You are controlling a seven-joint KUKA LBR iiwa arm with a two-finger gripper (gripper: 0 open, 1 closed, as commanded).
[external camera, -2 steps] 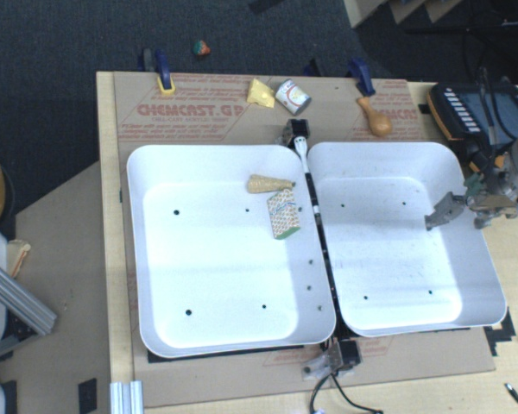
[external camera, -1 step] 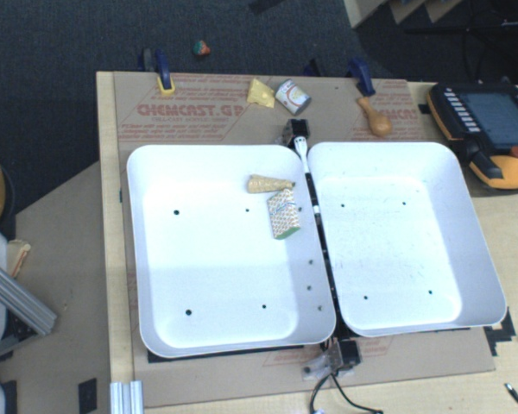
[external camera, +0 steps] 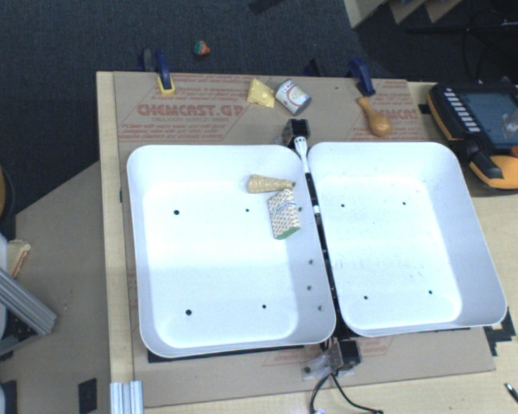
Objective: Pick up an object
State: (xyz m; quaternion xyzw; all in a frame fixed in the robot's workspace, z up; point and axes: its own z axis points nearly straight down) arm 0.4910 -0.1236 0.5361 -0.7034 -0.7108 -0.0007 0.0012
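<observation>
Since both candidates, a tan cone (external camera: 268,184) and a patterned packet (external camera: 283,213), sit touching in the left bin (external camera: 155,257) near the divider, I'd target there; my grip state: can't tell.

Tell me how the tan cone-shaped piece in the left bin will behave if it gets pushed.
The cone-shaped piece lies on its side, so it would probably roll in a curve. It looks small and likely light, so a nudge may slide it into the patterned packet beside it.
</observation>
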